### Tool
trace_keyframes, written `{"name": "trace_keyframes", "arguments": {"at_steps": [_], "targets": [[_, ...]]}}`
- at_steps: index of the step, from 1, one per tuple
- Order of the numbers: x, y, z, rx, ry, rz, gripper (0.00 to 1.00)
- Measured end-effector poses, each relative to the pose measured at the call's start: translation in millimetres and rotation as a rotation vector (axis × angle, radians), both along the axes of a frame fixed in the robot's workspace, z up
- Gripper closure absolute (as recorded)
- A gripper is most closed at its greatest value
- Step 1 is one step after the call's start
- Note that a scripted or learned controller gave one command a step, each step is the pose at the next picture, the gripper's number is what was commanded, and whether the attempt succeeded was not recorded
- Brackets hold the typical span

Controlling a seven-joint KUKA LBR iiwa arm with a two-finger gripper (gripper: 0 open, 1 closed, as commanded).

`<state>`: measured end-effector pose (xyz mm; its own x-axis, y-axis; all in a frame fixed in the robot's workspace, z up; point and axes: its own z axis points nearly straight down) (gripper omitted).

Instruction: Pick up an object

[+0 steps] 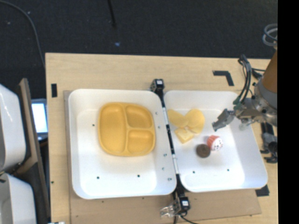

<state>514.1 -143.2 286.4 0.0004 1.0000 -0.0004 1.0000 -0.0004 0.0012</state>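
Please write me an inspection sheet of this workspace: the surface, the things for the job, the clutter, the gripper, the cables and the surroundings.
Surface: wooden bench bearing a left bin and a right bin, side by side.
Job's things: in the right bin, pale yellow pieces, a small red and white object and a dark brown round object beside it.
Clutter: yellow divided plate in the left bin.
Gripper: gripper above the right bin, holding nothing visible.
Cables: dark cables by the arm; one thin cable on the floor.
Surroundings: dark floor; white equipment at left.
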Motion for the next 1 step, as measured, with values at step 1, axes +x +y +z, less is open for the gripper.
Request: {"name": "trace_keyframes", "arguments": {"at_steps": [1], "targets": [[0.0, 0.0, 0.0, 0.000, 0.000, 0.000, 0.00]]}}
